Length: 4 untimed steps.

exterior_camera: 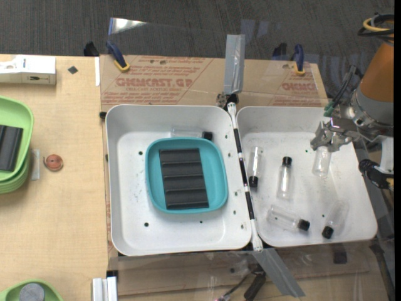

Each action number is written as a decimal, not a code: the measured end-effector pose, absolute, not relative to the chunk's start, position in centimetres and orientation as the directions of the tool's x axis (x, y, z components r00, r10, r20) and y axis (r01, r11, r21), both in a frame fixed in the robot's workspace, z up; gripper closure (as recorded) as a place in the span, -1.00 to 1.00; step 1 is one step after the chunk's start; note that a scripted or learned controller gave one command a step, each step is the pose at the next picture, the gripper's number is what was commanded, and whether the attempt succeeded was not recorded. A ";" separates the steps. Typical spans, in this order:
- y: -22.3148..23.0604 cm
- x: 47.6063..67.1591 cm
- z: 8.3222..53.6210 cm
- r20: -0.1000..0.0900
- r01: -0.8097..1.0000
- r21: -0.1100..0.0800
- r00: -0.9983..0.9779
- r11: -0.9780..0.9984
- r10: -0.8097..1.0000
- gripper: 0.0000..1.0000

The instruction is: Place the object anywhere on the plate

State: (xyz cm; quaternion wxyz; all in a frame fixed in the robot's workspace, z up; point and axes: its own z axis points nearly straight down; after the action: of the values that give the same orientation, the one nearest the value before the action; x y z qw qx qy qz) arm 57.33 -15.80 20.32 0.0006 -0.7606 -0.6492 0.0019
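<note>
A teal plate (218, 175) with a dark ribbed insert lies in the left white bin (125, 168). Several clear vials with black caps lie in the right bin (357, 205): one by the divider (254, 162), one in the middle (285, 179), and two near the front (285, 218) (333, 218). My gripper (324, 144) hangs over the right bin's far right part, well to the right of the plate. Its fingers are shut on a clear vial (321, 162), which hangs upright below them.
A raised divider (241, 168) separates the two bins. Cardboard (163, 80) with blue clamps lies behind them. On the wooden bench to the left are a green tray (19, 121), a white box (28, 69) and a small orange disc (54, 162).
</note>
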 end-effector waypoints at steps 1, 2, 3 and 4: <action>-5.7 56.1 22.4 -0.001 1.000 -0.004 0.005 -0.005 1.000 1.00; 2.6 51.3 19.0 -0.001 0.992 -0.005 -0.123 0.123 0.992 1.00; 2.5 51.3 19.0 -0.001 0.992 -0.004 -0.123 0.123 0.992 -1.00; -0.5 52.7 20.6 -0.002 0.998 -0.003 -0.065 0.065 0.998 -1.00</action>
State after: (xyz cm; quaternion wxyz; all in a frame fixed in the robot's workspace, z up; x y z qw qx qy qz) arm 52.67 -0.50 20.65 0.0004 -0.6838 -0.7296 0.0016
